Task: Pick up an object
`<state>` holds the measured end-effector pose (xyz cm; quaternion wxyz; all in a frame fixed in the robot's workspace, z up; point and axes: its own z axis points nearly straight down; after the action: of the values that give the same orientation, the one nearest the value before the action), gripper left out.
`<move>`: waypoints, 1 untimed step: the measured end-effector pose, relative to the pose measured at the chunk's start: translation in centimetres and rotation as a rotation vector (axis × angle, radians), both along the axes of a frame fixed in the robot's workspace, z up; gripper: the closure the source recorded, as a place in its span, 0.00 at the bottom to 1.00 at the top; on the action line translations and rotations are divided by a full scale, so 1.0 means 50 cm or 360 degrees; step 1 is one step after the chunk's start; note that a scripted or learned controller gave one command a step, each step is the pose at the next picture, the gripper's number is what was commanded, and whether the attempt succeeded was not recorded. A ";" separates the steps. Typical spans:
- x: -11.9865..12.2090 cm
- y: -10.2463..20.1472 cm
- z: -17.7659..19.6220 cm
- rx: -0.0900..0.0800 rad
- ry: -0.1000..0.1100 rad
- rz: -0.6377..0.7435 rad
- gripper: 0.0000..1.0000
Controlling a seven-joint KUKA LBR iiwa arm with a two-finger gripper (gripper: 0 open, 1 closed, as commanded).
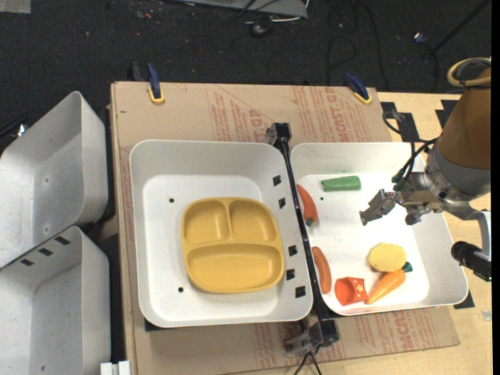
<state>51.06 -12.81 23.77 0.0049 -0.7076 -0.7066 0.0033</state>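
Desk of brown board carried two shallow white bins side by side. Using the yellow divided tray as the landmark: it lay flat in the left bin, and everything else sat to its right, in the right bin. Nearest the tray, along the shared wall, lay two red-orange sausage-shaped pieces, the upper sausage and the lower sausage. A green block lay farther right and higher than the tray's top edge. Right of the tray's lower edge sat a red pepper piece, with an orange carrot just beside it and a yellow lumpy piece touching the carrot's upper side.

The grey arm reached in from the far right. Its end effector hung over bare bin floor between the green block and the yellow piece, apart from both. Whether its grip was parted or closed could not be told, and nothing was seen in it.
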 end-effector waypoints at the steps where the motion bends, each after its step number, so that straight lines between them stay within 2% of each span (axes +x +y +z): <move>1: 0.005 0.000 0.010 -0.0003 -0.0018 0.0004 0.00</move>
<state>51.29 -12.79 24.29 0.0003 -0.7067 -0.7075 0.0001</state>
